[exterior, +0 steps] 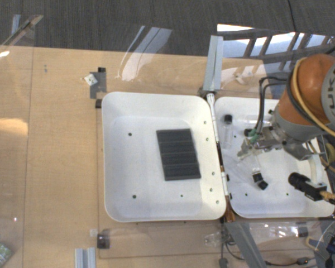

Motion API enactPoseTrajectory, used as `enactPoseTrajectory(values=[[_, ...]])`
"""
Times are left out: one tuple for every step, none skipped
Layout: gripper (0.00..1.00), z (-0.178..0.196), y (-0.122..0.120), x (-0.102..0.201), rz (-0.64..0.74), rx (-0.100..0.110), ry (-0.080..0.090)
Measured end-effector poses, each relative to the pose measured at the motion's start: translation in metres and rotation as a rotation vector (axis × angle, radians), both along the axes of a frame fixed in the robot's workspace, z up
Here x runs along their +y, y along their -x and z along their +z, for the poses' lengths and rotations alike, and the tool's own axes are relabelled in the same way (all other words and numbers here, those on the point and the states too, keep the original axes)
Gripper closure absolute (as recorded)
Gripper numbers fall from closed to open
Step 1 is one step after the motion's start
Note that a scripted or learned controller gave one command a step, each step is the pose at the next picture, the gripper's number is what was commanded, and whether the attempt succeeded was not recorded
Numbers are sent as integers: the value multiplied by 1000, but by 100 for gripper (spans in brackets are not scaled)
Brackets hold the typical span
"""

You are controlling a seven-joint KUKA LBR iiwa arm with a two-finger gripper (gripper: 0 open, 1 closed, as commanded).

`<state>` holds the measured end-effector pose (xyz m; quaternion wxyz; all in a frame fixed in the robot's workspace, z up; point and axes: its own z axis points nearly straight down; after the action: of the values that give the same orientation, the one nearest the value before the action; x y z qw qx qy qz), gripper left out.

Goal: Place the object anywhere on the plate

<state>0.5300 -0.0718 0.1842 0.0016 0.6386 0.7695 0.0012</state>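
Gripper (250,147) sits low in the right bin (240,202) (fingers unreadable, can't tell spread or closed), small black object (260,180) just below it, so center over object before closing, then carry to the dark ribbed plate (178,154).

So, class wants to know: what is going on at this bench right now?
A grey robot arm with an orange band reaches from the right over the right bin. Its tool hangs low there, near a small black object lying on the bin floor and another near the bin's far left corner. The dark ridged plate lies in the left bin with nothing on it yet.
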Motion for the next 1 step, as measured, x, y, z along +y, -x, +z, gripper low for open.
enactPoseTrajectory(values=[[100, 1, -25, 71, 26, -2, -1]])
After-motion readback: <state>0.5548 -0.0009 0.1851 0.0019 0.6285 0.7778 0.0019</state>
